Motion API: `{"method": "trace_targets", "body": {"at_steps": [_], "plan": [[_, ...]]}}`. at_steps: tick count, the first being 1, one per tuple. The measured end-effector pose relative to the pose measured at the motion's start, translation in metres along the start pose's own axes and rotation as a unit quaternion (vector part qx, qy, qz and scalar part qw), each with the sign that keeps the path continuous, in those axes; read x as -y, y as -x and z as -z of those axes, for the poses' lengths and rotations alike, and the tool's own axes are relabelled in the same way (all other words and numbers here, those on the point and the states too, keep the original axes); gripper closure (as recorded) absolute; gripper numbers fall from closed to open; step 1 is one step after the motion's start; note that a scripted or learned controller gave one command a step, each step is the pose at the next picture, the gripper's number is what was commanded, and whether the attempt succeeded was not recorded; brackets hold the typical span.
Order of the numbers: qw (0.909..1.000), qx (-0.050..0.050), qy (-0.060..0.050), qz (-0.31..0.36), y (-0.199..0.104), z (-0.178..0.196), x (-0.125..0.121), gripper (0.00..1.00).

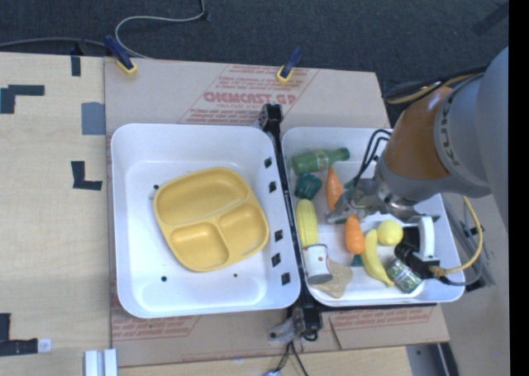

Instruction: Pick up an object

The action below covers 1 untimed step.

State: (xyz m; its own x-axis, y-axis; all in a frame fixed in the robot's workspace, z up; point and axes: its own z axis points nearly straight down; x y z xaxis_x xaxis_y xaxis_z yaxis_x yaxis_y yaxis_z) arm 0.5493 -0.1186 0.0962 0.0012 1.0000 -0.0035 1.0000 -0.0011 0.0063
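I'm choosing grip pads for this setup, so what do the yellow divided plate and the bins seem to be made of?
Yellow divided plate: probably moulded plastic with a matte to satin finish, judging by its even colour and soft rounded compartment ridges. Left bin and right bin: likely smooth white plastic, with rounded corners and a faint sheen.

In the left bin point(132, 201) you have much free room: the yellow tray point(211, 217) takes the middle, but the floor around it is bare on all sides. The right bin point(364, 136) is crowded. The bottle point(318, 159), corn point(307, 222), two carrots point(333, 188), lemon point(389, 233), banana point(375, 259) and can point(316, 261) lie close together, with narrow gaps between them. The arm point(430, 151) hangs over the right half of this bin and blocks your way from that side. The black divider point(281, 201) stands between the bins.
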Motion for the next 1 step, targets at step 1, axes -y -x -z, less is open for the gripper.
{"method": "trace_targets", "body": {"at_steps": [1], "plan": [[1.0000, -0.002, -0.003, 0.002, -0.0775, 0.0881, -0.0124, 1.00]]}}
